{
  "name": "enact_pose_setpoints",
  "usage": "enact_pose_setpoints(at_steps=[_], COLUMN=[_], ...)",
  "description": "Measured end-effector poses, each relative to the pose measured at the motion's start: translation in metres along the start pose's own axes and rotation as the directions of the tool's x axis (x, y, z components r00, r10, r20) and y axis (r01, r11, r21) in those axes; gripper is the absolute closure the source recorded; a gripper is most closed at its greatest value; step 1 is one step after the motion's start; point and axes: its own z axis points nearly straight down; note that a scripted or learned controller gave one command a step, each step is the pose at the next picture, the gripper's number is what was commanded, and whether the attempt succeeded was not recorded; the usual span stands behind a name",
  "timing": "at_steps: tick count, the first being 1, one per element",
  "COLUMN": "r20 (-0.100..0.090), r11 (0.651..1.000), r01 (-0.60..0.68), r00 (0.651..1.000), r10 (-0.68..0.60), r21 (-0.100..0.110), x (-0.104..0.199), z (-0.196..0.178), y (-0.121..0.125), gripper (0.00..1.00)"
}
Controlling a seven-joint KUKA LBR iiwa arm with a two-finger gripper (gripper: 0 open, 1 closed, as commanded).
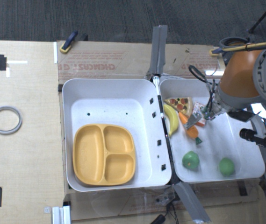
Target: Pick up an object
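The banana (171, 119), pizza slice (181, 105) and carrot (189, 126) crowd the right bin's (245, 174) far-left corner. Nearer than the banana, open floor surrounds two well-separated green fruits (190, 160) (226, 166).

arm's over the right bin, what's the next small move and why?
Probably lower the tool a little onto the carrot. The tool sits right at the carrot's upper end, beside the pizza slice, with the banana further left. Finger state is unclear, so check the grasp afterwards.
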Motion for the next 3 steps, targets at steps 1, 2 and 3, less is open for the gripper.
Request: enact_pose_setpoints(at_steps=[1, 2, 3], r20=[0.001, 0.003, 0.0], r11=[0.999, 0.991, 0.961], r01=[0.05, 0.133, 0.276], r00=[0.999, 0.991, 0.961], r10=[-0.05, -0.133, -0.276], r21=[-0.003, -0.003, -0.001], x=[0.019, 0.024, 0.02], z=[0.0, 0.0, 0.0], y=[-0.011, -0.013, 0.001], gripper=[0.0, 0.0, 0.0])
